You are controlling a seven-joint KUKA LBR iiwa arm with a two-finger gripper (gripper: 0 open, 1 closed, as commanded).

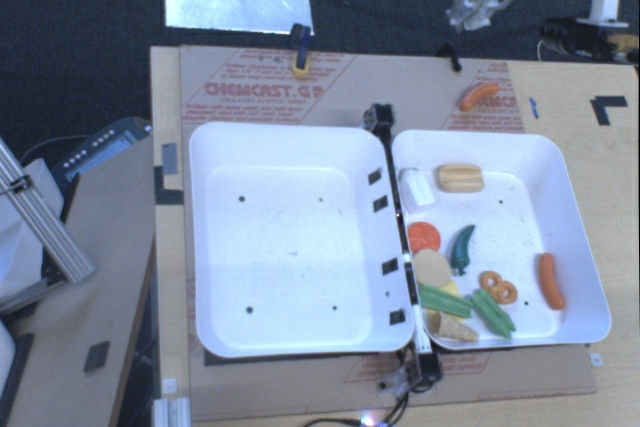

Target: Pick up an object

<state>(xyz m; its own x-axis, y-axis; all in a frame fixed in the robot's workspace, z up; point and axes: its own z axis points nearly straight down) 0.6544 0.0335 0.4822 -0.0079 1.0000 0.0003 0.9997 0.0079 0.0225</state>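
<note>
Camera view, sausage (550, 280) lying lengthwise near-to-far in right bin (580, 215), pincer (472, 7) state unclear

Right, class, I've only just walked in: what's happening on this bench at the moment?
A robot arm's gripper hangs high above the far edge of the bench, well clear of both bins and holding nothing. The right bin holds toy food: a bread roll, a tomato slice, a green pepper, a pretzel and a sausage. Another sausage lies on the bench outside it. No pick has started yet.
</note>
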